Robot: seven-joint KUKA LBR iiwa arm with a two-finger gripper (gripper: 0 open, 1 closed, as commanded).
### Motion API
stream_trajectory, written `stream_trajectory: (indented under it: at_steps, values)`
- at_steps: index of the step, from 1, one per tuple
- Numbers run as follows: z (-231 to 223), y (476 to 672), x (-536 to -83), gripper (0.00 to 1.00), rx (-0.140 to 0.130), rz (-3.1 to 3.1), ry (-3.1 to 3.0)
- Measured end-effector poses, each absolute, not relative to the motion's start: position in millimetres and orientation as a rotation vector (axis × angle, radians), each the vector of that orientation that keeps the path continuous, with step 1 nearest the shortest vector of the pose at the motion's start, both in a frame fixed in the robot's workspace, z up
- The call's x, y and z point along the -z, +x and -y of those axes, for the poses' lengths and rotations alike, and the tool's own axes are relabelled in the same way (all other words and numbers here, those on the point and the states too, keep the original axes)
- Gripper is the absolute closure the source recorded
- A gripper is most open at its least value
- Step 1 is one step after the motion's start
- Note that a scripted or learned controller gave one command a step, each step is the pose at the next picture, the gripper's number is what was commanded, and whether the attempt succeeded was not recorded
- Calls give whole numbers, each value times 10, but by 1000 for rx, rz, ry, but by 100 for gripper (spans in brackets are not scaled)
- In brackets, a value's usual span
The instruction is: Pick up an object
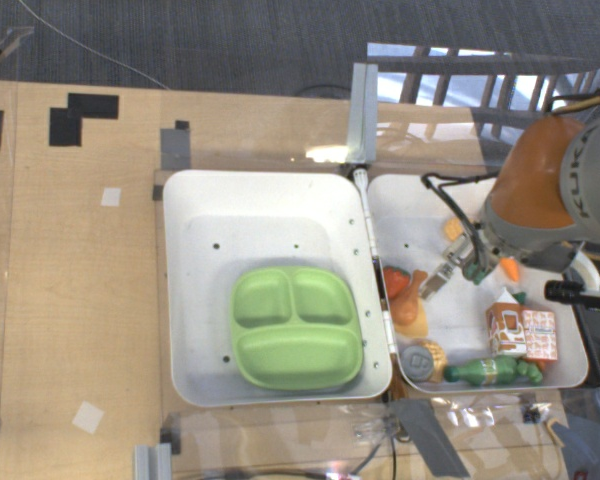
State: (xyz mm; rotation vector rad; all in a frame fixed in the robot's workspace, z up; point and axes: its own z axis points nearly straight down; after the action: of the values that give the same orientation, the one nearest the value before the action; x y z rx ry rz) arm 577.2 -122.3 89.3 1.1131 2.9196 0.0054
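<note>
My gripper [435,281] hangs low in the right bin [405,218], reaching in from the right under the grey arm with its orange band [535,183]. Its tip is just right of an orange pear-shaped fruit [410,310] and a red piece [395,281], close to both; I see nothing held in it. Along the bin's front lie a grey round can [416,360] and a green bottle [492,371]. A red and white carton [521,331] stands to the right. A yellow piece [452,230] lies behind the gripper, and a small orange piece [510,267] shows under the wrist.
The left bin [205,208] holds a green divided plate [296,328] in its front half. A metal divider [372,258] separates the two bins. A metal rack [460,88] stands behind the right bin. Tan bench surface stretches to the left.
</note>
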Motion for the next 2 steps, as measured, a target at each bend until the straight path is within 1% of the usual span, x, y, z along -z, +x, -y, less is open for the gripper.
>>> stream_trajectory:
  at_steps: [1, 2]
  values:
    - [1337, 6535, -868, 0, -3, -2965, 1012]
    - [1561, 6555, -868, 0, -2, -2969, 1010]
